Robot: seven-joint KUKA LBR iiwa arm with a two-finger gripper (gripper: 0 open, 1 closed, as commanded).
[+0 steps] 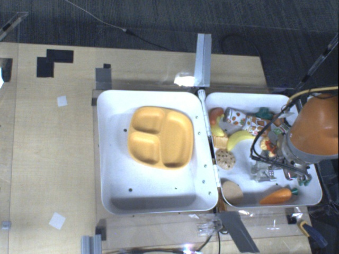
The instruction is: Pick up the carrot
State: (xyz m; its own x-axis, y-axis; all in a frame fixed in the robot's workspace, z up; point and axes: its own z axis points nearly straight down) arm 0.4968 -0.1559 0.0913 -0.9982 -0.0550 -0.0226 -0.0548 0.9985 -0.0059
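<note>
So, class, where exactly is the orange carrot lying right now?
The orange carrot with a green top lies in the right white bin, along its near edge, just below the gripper and right of a tan round piece.

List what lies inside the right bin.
In the right bin: a carrot by the near wall, a banana, a cookie, a patterned packet and the gripper. The arm covers whatever lies under it.

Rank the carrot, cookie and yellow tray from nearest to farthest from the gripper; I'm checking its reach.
1. carrot, just below the gripper, at the right bin's front edge.
2. cookie, to its left in that bin.
3. yellow tray, in the left bin.
</note>
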